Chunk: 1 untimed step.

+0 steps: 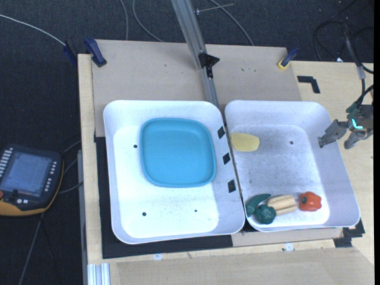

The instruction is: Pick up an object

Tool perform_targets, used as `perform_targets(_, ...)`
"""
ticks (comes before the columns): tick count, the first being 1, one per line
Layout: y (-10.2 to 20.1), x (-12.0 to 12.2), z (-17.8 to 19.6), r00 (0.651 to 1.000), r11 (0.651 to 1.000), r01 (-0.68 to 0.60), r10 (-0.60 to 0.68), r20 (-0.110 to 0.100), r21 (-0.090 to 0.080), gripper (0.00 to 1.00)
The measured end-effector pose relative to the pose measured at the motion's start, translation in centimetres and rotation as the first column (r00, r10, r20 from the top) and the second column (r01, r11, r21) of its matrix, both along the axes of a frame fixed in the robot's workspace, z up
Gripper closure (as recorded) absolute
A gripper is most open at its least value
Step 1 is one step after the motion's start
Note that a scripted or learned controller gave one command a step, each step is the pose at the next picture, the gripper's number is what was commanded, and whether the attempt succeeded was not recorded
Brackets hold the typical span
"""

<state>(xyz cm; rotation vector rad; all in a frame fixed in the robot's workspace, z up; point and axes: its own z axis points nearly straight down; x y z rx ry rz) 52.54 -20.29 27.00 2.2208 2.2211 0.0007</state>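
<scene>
Gripper (341, 136) is seen at right bin's (332, 177) right rim, fingers spread and holding nothing, with red pepper (309, 202) lying well apart in near-right corner.

Small grey two-fingered hand (340, 139) with a teal glow, thin dark cables

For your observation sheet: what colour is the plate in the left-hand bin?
Light blue; the plate shows plainly in the camera view.
</scene>
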Motion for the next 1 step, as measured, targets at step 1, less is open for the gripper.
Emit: perform_targets(1,0.00,0.00,0.00,1.000,1.000,0.000,0.000,0.000,0.000,0.00)
